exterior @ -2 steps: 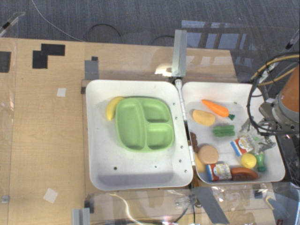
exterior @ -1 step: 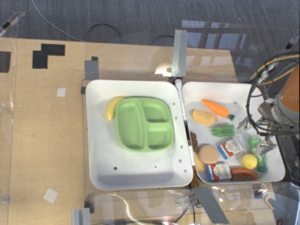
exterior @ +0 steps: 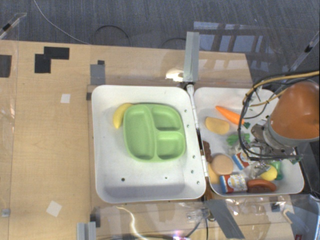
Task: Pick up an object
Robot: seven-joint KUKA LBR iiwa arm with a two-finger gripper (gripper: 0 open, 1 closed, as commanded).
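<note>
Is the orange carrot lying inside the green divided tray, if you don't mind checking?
No, the carrot lies in the right bin, while the green divided tray sits in the left bin.

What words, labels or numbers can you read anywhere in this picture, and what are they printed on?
No text can be read in this view.
Red, white and blue labelled bottle lying on its side in the right white plastic bin: label print is too small and blurred to read.
Small red, white and blue packet beside it: blurred.
Black square markers on the wooden bench: plain shapes, no characters.
</note>
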